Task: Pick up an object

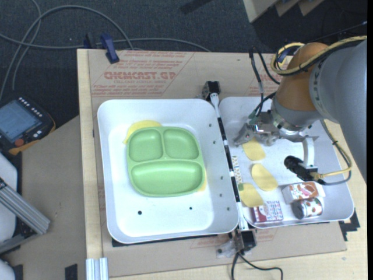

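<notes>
- Top yellow slice: the likeliest thing to pick. It lies flat on the floor of the right bin, near the wall shared with the other bin. Not lifted.
- End effector: low in the right bin, just above the top yellow slice and close to it. Whether they touch cannot be told. Whether it is released or clenched cannot be told either. Nothing is visibly grasped.
- Arm: grey with an orange band, reaching in from the right and bent down over the far half of the right bin.
- Progress: the approach looks made, while the grasp and the lift are not yet done. By this judgement the task is at an early to middle stage.
- Middle yellow slice: flat, just nearer the camera than the top one and apart from it.
- Lower yellow slice: flat, beside the shared wall.
- Red and white packet: near front corner of the right bin, just beside the lower yellow slice.
- Small tub: red and white label, on its side, right of the packet.
- Left bin: holds a green divided plate with a yellow sheet showing from under its far edge. Untouched.
- Tabletop: carries both bins side by side.
</notes>
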`<state>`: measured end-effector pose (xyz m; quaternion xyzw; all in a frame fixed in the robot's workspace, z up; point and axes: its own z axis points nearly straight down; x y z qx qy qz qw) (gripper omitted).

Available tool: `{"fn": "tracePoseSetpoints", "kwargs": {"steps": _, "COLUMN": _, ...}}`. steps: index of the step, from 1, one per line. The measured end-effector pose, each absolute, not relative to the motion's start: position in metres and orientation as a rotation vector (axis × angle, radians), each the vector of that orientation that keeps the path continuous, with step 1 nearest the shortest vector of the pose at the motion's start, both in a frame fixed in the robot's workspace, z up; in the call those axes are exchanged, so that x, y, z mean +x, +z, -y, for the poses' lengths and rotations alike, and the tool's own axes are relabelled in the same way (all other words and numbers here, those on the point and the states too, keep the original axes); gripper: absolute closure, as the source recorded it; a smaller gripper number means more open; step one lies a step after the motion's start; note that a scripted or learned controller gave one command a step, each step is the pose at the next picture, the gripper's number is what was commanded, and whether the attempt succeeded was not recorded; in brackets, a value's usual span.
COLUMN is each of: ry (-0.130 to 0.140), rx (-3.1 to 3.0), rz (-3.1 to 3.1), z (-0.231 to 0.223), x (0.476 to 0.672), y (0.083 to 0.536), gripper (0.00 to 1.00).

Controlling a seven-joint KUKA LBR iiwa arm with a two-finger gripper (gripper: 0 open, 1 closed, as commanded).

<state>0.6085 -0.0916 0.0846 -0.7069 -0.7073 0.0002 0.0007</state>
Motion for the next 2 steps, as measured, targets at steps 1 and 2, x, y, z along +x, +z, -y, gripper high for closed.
{"fn": "tracePoseSetpoints", "kwargs": {"steps": 1, "ry": 0.0, "rx": -2.221, "rz": 2.221, "z": 0.0965, "x": 0.6081, "y": 0.0845, "gripper": 0.0}}
{"fn": "tracePoseSetpoints", "kwargs": {"steps": 2, "ry": 0.0, "rx": -2.219, "rz": 2.221, "z": 0.0929, "x": 0.6083, "y": 0.0845, "gripper": 0.0}}
